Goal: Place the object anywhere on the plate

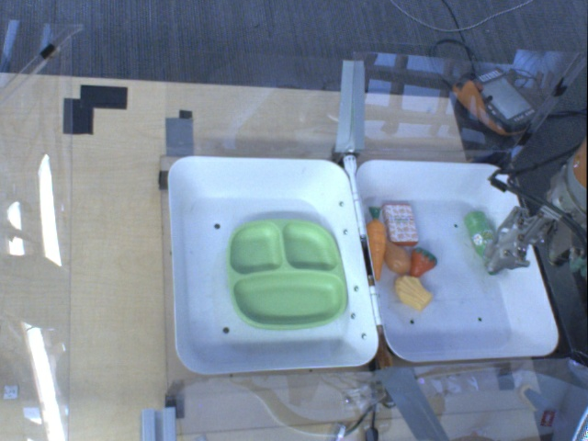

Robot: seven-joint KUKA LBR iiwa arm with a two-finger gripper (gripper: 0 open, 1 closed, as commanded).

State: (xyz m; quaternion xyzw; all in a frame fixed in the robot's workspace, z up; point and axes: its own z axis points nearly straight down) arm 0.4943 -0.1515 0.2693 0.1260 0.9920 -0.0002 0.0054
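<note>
Left bin: green three-compartment plate sits centred, nothing on it; task not yet done. Right bin: toy food bunched against left wall, likely as dumped; carrot along divider, red-white packet above, orange piece and red piece touching, yellow piece just below. Green object apart, near right edge; probable target, as gripper hangs just beside it. Gripper open or shut: cannot tell; nothing visibly held. Next: close on object, carry leftward over divider to plate.

Green plate — left bin
</note>
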